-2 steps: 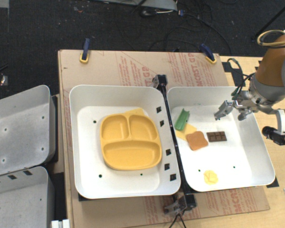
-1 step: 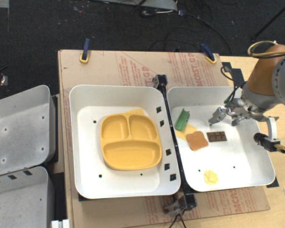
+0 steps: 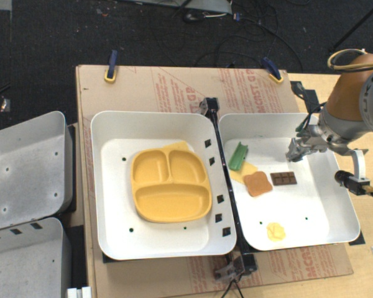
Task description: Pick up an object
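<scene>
The right bin holds a green block, a brown toast-shaped piece, a dark chocolate bar, a pale yellow slice under the green block and toast, and a small yellow piece. My gripper hangs over the bin's upper right part, up and right of the chocolate bar. Nothing shows between its fingers.
The left bin carries a yellow divided plate. A black divider runs between the bins. Clamps hold the cardboard base at the back. White trays lie off the bench to the left.
</scene>
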You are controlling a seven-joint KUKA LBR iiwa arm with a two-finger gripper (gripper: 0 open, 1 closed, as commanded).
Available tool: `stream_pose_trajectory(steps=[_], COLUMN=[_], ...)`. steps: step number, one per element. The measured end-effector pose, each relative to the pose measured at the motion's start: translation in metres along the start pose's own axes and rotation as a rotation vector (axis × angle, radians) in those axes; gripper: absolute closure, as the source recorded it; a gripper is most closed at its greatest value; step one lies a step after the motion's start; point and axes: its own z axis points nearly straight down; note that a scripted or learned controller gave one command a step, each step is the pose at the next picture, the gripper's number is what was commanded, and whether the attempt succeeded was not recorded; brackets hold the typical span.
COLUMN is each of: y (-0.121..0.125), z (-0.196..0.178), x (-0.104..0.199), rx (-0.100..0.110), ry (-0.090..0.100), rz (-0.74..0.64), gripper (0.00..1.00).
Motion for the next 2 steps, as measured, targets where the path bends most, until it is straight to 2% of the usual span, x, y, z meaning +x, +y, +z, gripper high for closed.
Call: stream_pose_trajectory(steps=[2], y=[0.014], z=[-0.123], x=[-0.001], rx=[-0.005], ry=[-0.002], rz=[-0.002], gripper=[1.0])
